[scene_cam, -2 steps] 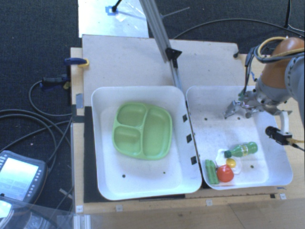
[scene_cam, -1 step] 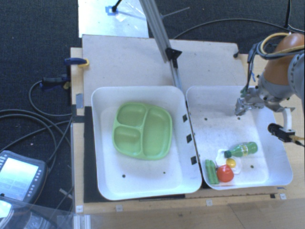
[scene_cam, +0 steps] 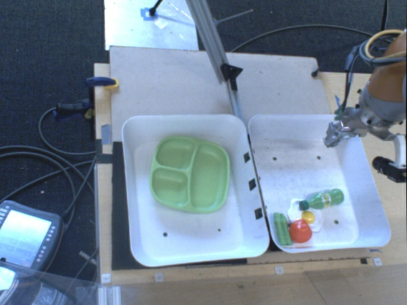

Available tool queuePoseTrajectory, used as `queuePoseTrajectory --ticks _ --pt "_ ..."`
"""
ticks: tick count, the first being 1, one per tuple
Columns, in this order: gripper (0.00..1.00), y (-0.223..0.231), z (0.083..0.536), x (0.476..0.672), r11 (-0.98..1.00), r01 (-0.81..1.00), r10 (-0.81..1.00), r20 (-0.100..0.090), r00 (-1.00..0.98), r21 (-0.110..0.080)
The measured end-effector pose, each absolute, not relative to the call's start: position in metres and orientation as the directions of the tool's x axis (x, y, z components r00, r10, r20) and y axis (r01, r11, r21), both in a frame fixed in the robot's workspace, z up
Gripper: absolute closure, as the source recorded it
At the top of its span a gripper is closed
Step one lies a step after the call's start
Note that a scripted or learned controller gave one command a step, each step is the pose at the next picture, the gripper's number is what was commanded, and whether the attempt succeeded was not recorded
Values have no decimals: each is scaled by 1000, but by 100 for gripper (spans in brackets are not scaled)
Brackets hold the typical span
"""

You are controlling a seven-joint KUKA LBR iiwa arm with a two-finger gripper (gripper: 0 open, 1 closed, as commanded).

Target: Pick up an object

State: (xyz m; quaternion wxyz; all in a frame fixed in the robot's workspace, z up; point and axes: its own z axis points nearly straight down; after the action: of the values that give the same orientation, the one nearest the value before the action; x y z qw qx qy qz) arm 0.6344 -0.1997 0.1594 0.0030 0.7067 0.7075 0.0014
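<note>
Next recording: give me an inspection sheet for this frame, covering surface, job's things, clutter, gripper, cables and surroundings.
Surface: bench bearing left bin and right bin.
Job's things: green bottle, red tomato, green vegetable and fried egg toy, clustered at the right bin's near edge.
Clutter: green divided plate in the left bin.
Gripper: gripper over the right bin's far right corner, apart from the items; jaws unclear.
Cables: black cables on the floor at left.
Surroundings: dark carpet, pendant at lower left.

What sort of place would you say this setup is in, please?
Most likely a robotics lab test bench. Two white bins sit side by side on a wooden bench, a gripper hangs over the right one, and a teach pendant and loose cables lie on the dark carpet.
</note>
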Motion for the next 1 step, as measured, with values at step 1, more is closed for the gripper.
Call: queuePoseTrajectory --ticks 1 --pt "100 -198 222 644 8 1000 1000 -3 -8 10"
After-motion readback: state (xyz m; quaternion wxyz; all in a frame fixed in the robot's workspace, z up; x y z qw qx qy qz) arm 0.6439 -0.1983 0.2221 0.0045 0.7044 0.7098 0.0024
